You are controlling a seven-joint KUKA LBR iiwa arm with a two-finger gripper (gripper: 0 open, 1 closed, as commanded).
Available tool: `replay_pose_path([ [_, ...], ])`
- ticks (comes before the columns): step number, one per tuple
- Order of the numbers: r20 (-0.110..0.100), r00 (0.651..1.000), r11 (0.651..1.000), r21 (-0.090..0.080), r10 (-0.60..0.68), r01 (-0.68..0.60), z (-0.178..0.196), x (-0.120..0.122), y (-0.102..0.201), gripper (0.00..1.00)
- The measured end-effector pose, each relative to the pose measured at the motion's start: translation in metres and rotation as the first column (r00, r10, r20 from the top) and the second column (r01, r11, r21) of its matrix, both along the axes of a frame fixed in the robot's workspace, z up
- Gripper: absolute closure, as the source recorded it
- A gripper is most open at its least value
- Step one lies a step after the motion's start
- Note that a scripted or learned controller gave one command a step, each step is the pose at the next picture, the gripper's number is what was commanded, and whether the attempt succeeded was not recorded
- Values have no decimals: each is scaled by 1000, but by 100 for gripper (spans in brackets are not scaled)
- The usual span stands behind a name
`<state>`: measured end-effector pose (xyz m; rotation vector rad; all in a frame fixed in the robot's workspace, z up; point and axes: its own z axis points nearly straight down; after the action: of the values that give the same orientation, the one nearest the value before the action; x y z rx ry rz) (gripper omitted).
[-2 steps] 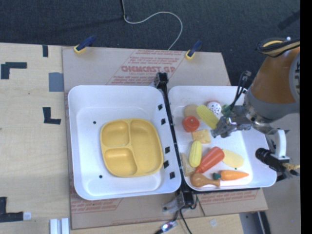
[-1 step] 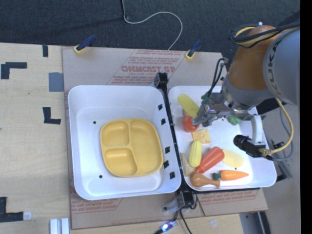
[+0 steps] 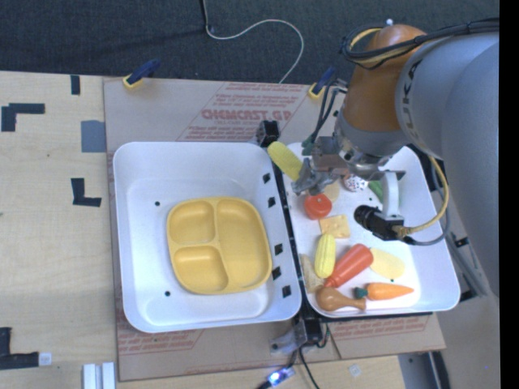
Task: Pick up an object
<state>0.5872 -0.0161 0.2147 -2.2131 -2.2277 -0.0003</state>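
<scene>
In the left white plastic bin (image 3: 138, 217) lies a yellow three-compartment plate (image 3: 217, 244), flat, well clear of the arm. Over the divide between the bins, a long yellow banana-shaped toy (image 3: 284, 160) lies with its long axis running from upper left to lower right, resting against the upper left corner of the right white bin (image 3: 438, 286). The two-finger gripper (image 3: 310, 181) hangs just beside the lower right end of that toy, in the right bin's upper left part; whether it is open or closed cannot be told from this angle, and nothing is seen held. Just below it, close by, sits a small round red tomato-like toy (image 3: 317, 206), judged the nearest candidate for a pick. Further toward the bin's near edge lie a yellow corn cob toy (image 3: 325, 254), a red pepper toy (image 3: 350, 264) and an orange carrot toy (image 3: 388, 291).
</scene>
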Motion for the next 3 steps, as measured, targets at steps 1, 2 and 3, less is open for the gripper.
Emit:
replay_pose_path([
  [1,3,1000,1000,0,-1,1,11,39,30,100],
  [2,0,1000,1000,-1,-4,4,10,37,51,100],
  [3,-1,1000,1000,-3,-5,5,-1,45,51,100],
])
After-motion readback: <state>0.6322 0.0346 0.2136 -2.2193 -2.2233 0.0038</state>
